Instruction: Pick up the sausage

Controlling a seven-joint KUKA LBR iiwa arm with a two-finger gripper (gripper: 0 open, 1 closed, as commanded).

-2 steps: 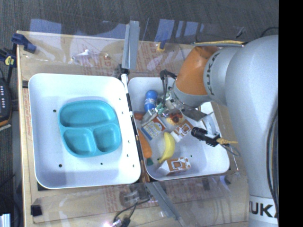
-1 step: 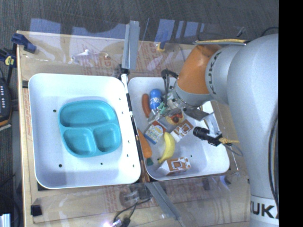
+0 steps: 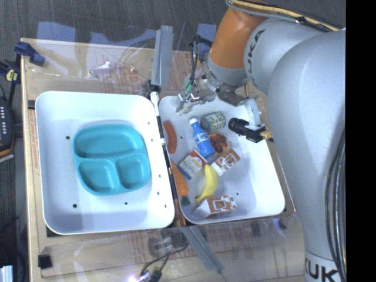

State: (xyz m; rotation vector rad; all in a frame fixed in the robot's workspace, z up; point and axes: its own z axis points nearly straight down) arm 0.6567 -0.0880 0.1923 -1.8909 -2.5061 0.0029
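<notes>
The sausage [image 3: 170, 135], a reddish-brown link, lies lengthwise against the left wall of the right bin [image 3: 271, 188], near its far end. My gripper [image 3: 188, 99] hangs over the far left corner of that bin, a short way beyond the sausage and slightly to its right. Nothing shows between its tips, and the sausage rests on the bin floor apart from it.
Crowding the right bin are a blue bottle [image 3: 202, 140], a green can [image 3: 214, 121], strawberries [image 3: 218, 141], small cartons [image 3: 191, 164], a banana [image 3: 207, 182] and a carrot [image 3: 181, 181]. The left bin [image 3: 53, 157] holds a blue divided plate [image 3: 110, 157].
</notes>
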